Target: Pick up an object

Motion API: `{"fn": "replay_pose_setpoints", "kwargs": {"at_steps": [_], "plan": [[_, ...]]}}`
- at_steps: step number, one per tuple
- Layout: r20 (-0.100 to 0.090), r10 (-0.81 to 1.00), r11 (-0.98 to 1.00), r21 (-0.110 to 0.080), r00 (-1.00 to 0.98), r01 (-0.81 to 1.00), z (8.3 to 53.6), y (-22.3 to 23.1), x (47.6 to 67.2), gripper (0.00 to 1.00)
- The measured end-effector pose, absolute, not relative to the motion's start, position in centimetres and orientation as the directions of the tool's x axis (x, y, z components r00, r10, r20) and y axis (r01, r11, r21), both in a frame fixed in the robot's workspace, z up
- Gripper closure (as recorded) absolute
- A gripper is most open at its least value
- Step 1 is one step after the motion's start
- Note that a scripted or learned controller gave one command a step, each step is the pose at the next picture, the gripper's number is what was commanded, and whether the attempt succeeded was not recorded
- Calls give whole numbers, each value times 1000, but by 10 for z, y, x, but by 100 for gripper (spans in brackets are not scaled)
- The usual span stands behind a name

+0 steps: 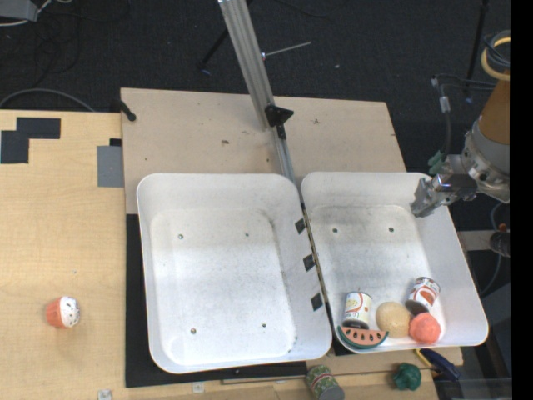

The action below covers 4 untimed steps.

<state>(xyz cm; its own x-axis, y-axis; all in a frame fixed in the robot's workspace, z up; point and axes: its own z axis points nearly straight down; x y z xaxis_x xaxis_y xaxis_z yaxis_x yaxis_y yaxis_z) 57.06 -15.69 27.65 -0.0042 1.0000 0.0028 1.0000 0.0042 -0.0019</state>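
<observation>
The right bin (375,232) holds a cluster at its near right corner: a white can with orange label (357,308), a pale yellow ball (391,317), a red-and-white can (424,292), a pink ball (425,328) and a watermelon slice toy (364,337). My gripper (427,197) hangs over the far right edge of that bin, well away from the cluster, with nothing seen between its fingers. The arm comes in from the right.
The left bin (216,273) lies beside the right one. An aluminium post (254,65) slants up from between the bins. A small orange-and-white toy (63,312) lies on the wooden bench at left. A green toy (406,377) and a can (321,382) rest below the bins.
</observation>
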Motion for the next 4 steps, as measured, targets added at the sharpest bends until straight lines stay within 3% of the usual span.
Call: {"fn": "replay_pose_setpoints", "kwargs": {"at_steps": [2, 3, 4], "plan": [[3, 1000, 5, -4, -5, 1000, 272, -60, 574, 100], [2, 1000, 4, -5, -4, 1000, 262, -5, 584, 100], [2, 1000, 3, -5, -3, 1000, 252, 38, 577, 100]]}}
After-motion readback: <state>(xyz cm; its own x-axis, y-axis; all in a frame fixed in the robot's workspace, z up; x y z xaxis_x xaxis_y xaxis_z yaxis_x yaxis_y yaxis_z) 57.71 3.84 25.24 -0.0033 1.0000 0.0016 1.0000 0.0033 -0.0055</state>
